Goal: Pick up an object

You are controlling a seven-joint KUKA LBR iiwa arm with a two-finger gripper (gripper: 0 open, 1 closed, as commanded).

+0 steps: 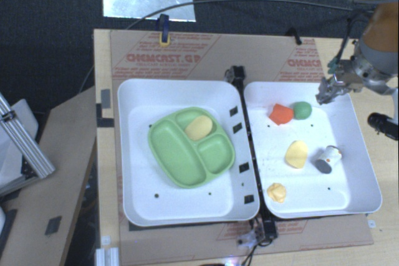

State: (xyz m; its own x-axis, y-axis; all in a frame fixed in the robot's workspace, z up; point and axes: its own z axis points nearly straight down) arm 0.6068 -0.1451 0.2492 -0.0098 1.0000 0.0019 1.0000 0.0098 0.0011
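Gripper (326, 94) sits over upper right corner of right bin (361, 152), fingers pointing down-left; open or closed cannot tell, nothing visible between them. Green ball (302, 110) just beside gripper, to its lower left, touching orange block (281, 114) further left. Yellow piece (297, 154) and small white-grey object (326, 159) well below gripper. Small yellow lump (277, 192) lower still. Left bin (134, 152), well left of gripper, holds green divided plate (181, 159) with yellow item (199, 128) in upper compartment.
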